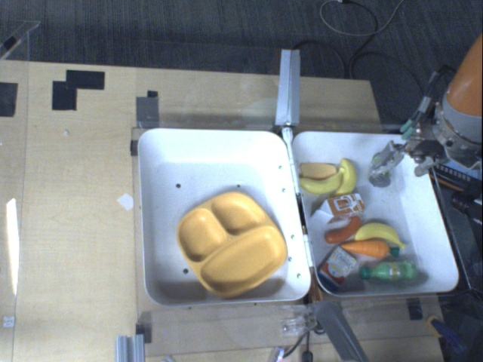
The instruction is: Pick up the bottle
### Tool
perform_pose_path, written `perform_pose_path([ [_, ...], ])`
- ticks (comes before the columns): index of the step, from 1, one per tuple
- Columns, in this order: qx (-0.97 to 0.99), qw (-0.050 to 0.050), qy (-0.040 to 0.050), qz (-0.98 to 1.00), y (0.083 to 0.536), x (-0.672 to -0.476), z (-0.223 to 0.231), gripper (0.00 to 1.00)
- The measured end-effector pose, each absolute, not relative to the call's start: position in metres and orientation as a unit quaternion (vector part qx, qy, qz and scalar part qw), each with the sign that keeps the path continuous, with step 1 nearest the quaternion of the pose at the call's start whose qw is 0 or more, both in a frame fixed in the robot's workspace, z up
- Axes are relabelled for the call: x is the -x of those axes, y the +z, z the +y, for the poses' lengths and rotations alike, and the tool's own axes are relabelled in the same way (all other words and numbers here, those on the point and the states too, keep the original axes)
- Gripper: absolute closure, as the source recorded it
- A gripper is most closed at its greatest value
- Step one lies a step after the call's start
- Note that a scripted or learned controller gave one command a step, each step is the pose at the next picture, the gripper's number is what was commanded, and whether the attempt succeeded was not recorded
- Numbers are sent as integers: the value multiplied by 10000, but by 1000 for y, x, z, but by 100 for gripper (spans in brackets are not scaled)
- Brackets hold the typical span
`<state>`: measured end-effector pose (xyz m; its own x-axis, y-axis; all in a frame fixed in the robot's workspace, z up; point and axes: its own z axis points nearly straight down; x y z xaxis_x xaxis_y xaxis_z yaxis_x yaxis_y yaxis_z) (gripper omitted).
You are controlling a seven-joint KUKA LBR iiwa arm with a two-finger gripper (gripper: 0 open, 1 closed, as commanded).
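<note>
The bottle is green and lies on its side near the front edge of the right bin, just below a carrot. My gripper hangs over the back part of the same bin, to the right of the bananas. It is well behind the bottle, with nothing visibly in it. The arm with its orange band comes in from the upper right.
The right bin also holds two bananas, a third banana, a small carton, a red sausage and a packet. A yellow divided plate lies in the left bin. A metal post stands between the bins.
</note>
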<state>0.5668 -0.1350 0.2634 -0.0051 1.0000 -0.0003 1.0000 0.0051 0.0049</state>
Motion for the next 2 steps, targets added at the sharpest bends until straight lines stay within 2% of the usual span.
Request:
perform_pose_path([
  [1,-7091,13,10,7051,114,-539,-194,0],
  [2,-7773,56,49,6290,89,-493,-192,0],
])
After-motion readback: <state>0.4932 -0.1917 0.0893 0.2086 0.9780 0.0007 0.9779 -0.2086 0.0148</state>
